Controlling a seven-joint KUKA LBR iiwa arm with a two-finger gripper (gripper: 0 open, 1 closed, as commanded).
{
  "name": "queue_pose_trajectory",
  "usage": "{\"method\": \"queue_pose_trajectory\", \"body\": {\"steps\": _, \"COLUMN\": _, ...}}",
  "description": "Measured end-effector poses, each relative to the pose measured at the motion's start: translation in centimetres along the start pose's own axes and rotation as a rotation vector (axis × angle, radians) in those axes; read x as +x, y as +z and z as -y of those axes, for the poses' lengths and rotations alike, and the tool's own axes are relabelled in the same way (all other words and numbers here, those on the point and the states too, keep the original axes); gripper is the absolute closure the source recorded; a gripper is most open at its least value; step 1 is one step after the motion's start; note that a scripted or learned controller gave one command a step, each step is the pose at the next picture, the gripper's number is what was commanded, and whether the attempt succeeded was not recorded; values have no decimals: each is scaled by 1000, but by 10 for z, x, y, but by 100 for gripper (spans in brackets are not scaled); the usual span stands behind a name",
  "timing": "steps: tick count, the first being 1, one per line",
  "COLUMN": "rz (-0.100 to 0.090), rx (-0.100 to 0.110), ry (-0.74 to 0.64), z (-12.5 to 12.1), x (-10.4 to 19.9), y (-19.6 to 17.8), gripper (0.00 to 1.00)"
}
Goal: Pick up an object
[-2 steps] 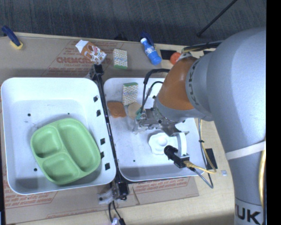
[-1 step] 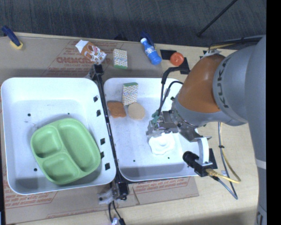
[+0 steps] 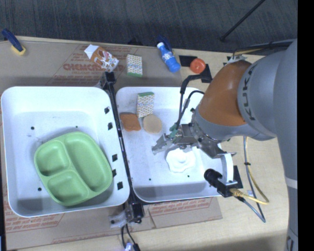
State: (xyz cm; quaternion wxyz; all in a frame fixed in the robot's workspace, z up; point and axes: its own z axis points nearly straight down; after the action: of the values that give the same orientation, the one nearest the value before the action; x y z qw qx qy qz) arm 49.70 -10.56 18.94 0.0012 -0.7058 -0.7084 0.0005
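**Arm low over the right bin, white piece beneath the gripper**

The grey arm (image 3: 261, 98) with its orange band reaches in from the right and hangs over the right bin (image 3: 146, 192). The left bin (image 3: 10, 140) holds a green divided plate (image 3: 72, 166), lying toward its near side. In the right bin, a white fried-egg-shaped piece (image 3: 180, 161) lies near the middle-right, just below the gripper (image 3: 165, 143); whether the gripper touches it cannot be told, and whether its fingers are spread or pressed together cannot be told either. Toward the far-left part of the same bin sit a green-and-white box (image 3: 145, 104), a brown bun-like piece (image 3: 130, 122) and a paler round piece (image 3: 152, 124), the two rounds side by side and the box just behind them. On the bench beyond the bins lie a blue bottle (image 3: 168, 57), a small green packet (image 3: 134, 65), a crumpled wrapper (image 3: 101, 58) and an orange cap (image 3: 198, 65)
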Motion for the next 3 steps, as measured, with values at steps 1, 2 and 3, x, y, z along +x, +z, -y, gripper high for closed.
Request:
{"method": "queue_pose_trajectory", "body": {"steps": 1, "rz": -1, "rx": 4, "ry": -3, "z": 21, "x": 11, "y": 88, "gripper": 0}}
{"method": "queue_pose_trajectory", "body": {"steps": 2, "rz": -1, "rx": 4, "ry": -9, "z": 20, "x": 10, "y": 77, "gripper": 100}}
{"method": "queue_pose_trajectory", "body": {"steps": 3, "rz": 1, "rx": -3, "ry": -2, "z": 20, "x": 17, "y": -27, "gripper": 100}}
